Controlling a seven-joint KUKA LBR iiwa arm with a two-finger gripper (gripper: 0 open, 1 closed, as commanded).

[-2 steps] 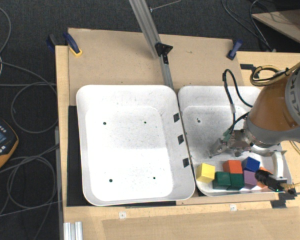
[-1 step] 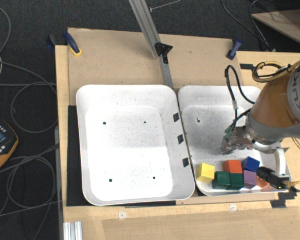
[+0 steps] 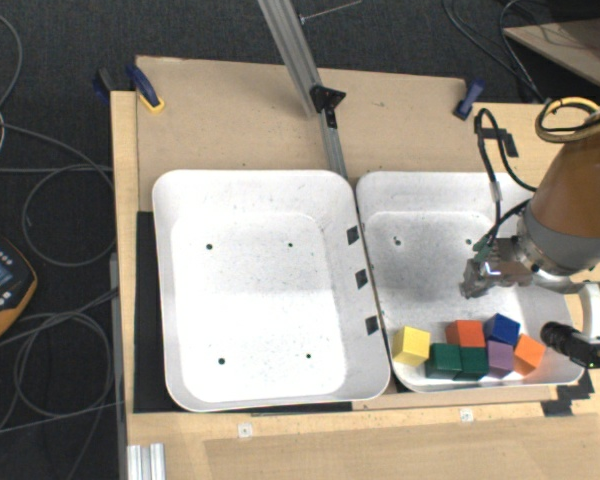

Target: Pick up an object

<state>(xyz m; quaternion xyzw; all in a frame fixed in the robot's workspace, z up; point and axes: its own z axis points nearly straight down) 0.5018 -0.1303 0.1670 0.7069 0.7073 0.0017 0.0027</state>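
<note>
Several small blocks lie along the front edge of the right bin [image 3: 420,218]: a yellow block [image 3: 413,344], a green block [image 3: 457,361], a red block [image 3: 469,333], a blue block [image 3: 502,327], a purple block [image 3: 501,355] and an orange block [image 3: 529,351]. My gripper [image 3: 478,278] hangs over the right side of this bin, just behind the red and blue blocks. Nothing shows between its fingertips. The arm's orange band and grey wrist hide the bin's right rim.
The left bin [image 3: 255,288] sits beside the right one, separated by a rim with black clips. A metal rail [image 3: 300,58] slants down from the top to the bins' junction. Cables lie on the floor at left, and blue clamps hold the board's back corners.
</note>
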